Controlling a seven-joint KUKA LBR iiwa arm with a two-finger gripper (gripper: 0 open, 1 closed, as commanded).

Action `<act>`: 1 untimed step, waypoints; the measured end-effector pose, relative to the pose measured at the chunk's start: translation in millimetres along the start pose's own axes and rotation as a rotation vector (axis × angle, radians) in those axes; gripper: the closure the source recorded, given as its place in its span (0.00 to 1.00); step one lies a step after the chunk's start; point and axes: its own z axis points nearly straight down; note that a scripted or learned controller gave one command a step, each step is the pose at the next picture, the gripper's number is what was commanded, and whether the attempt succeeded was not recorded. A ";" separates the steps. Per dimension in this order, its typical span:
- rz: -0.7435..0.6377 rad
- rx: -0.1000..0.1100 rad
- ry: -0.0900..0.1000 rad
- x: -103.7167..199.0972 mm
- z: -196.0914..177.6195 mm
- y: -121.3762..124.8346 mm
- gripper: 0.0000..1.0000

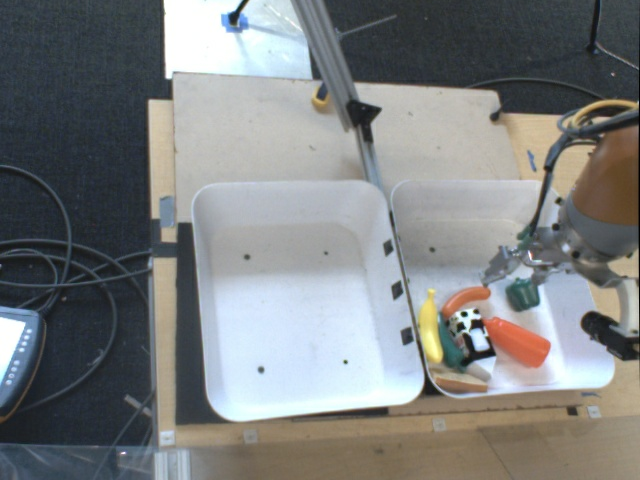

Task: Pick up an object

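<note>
The right bin holds a cluster of toy items near its front. Among them are a yellow banana, a red-orange sausage, an orange carrot, a black-and-white block and a tan slice. A small dark green object lies just below my gripper, which hangs low over the right half of this bin. Whether the green object touches the gripper cannot be made out.
The left bin stands beside the right one, and they share a middle wall. A grey pole slants in from the top towards the bins. Cables and a pendant lie on the floor at left.
</note>
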 end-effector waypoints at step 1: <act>0.001 -0.002 0.000 -9.4 49.0 -3.1 0.00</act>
